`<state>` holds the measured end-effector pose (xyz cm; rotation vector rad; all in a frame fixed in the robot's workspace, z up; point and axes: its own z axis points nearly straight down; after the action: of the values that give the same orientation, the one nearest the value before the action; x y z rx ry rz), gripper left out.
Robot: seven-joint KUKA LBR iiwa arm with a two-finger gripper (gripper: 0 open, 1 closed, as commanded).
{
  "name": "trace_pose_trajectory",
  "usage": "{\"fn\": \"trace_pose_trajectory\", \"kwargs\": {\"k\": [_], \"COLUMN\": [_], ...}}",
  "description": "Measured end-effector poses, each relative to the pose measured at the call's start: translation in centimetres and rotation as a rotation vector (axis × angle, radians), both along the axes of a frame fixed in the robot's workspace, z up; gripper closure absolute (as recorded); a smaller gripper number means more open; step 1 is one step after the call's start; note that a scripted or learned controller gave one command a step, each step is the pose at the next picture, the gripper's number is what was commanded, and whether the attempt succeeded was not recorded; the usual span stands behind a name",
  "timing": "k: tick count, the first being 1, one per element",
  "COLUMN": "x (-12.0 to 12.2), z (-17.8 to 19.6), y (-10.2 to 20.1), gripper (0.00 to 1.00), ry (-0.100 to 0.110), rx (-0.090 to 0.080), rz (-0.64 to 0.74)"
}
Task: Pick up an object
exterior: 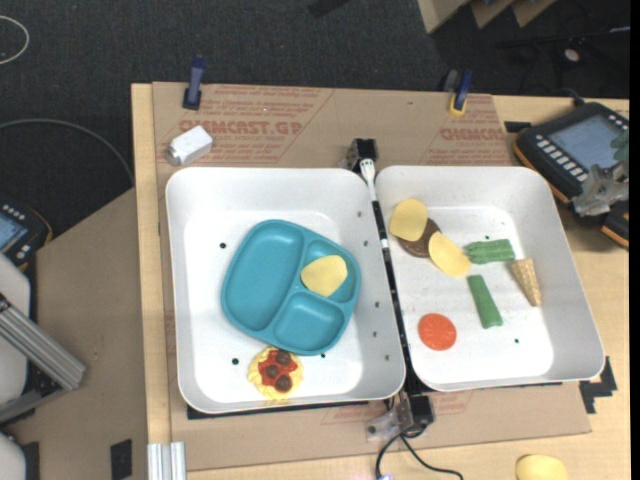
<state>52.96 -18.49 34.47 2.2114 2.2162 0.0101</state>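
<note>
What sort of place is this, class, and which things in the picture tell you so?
Probably a robotics lab test bench. Two shallow white bins sit on a clamped board, toy food such as a red disc lies in them beside a blue divided plate, and a handheld control pendant rests at the edge.

A robotics lab: two white bins point(190, 298) sit on a cardboard sheet point(300, 118) clamped to a bench by blue clips point(194, 81). A teach pendant point(575, 153) lies far right, with cables point(25, 28) on dark carpet.
</note>
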Motion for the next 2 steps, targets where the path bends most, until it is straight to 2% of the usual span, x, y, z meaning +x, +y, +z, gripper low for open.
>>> {"fn": "trace_pose_trajectory", "kwargs": {"k": [1,2], "x": [4.6,0.8], "z": [-7.6,-3.7], "y": [-4.1,-0.3], "gripper": [1.00,1.00], "ry": [0.014,0.011], "rx": [0.002,0.004], "rz": [-0.004,0.001]}}
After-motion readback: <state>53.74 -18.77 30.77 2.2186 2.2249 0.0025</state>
